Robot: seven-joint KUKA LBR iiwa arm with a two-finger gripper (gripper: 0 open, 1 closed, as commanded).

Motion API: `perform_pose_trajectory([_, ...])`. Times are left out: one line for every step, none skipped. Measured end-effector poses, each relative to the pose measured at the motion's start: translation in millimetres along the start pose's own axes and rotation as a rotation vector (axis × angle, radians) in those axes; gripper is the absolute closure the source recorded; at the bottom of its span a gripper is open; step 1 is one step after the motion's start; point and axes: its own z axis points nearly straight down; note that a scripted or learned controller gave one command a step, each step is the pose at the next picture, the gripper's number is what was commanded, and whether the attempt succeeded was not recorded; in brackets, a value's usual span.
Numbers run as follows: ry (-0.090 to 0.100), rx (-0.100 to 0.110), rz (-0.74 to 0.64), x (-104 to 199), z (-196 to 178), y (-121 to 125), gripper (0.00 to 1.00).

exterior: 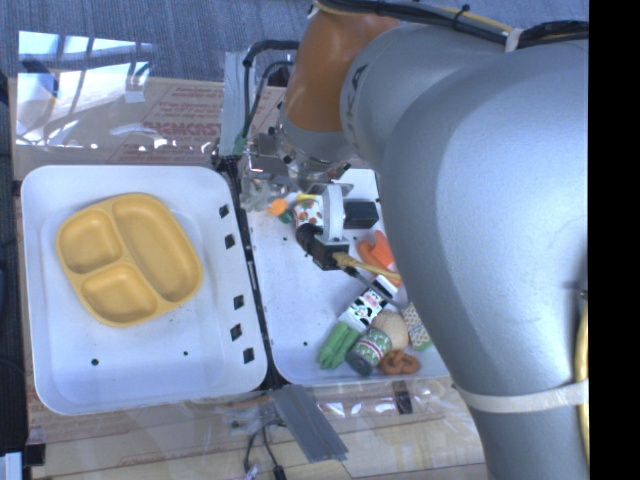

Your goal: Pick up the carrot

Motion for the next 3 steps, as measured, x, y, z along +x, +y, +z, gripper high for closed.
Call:
perform_pose_trajectory([-0.002,0.001,-0.045,-78.8,22.4,6.9,1.0])
perform_pose_trajectory([0.0,0.003,0.238,25.0,22.9,-19.1,1.0])
perform_pose_trajectory([-0.002,-0.001,-0.275,-54.2,6.6,-34.6,1.0])
